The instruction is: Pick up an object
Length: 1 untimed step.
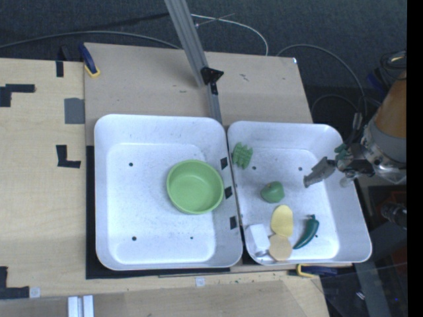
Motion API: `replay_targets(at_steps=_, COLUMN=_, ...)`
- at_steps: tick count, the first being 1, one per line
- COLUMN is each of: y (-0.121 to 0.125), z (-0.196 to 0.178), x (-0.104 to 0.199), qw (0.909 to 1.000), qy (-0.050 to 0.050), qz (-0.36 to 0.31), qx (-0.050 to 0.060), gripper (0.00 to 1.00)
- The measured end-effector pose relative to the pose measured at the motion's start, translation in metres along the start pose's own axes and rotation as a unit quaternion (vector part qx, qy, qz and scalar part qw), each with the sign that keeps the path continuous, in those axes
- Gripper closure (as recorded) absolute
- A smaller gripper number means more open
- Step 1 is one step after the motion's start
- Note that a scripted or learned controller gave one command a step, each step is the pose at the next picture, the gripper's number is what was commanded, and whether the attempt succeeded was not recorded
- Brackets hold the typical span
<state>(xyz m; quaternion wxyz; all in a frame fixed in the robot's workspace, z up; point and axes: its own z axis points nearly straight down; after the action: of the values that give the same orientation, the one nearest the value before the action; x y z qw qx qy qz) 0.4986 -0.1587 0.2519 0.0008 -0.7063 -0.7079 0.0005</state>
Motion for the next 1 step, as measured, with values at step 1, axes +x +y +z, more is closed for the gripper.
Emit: replay_targets(at_steps=1, y=0.0000, z=0.0000, x=-0.0001, qw=1.0000, qy=0.000, qz=0.000, qx=0.000, gripper=0.00)
